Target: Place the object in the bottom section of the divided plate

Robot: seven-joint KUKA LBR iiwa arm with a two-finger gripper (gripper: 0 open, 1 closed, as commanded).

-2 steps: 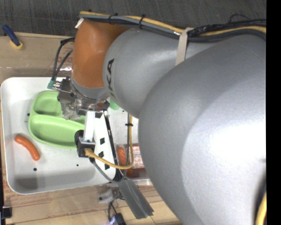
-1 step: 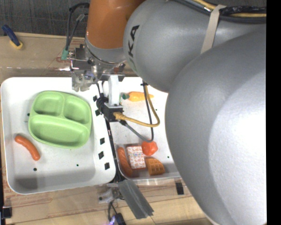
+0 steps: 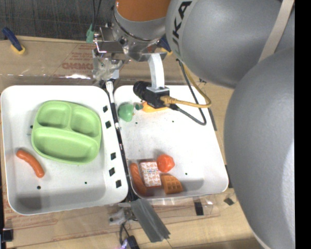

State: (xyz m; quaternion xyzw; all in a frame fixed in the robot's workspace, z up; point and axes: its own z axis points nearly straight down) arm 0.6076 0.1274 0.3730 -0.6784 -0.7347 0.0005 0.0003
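Observation:
A green divided plate (image 3: pixel 67 141) lies in the left bin (image 3: pixel 57 196), with two small sections at the back and one wide section at the front. An orange sausage-shaped piece (image 3: pixel 31 162) rests on the bin floor just left of the plate's front corner. My gripper (image 3: pixel 106 71) hangs over the back rim where the two bins meet, behind the plate's far right corner. I see nothing held under it. A small green rounded object (image 3: pixel 126 111) lies in the right bin's back left corner, just in front of and to the right of the gripper.
The right bin (image 3: pixel 186 139) holds a cluster at its front left: an orange rounded piece (image 3: pixel 166 163), a small pinkish box (image 3: pixel 150 174), a waffle-like piece (image 3: pixel 171 183) and an orange stick (image 3: pixel 136 176). The arm's body looms over the right side.

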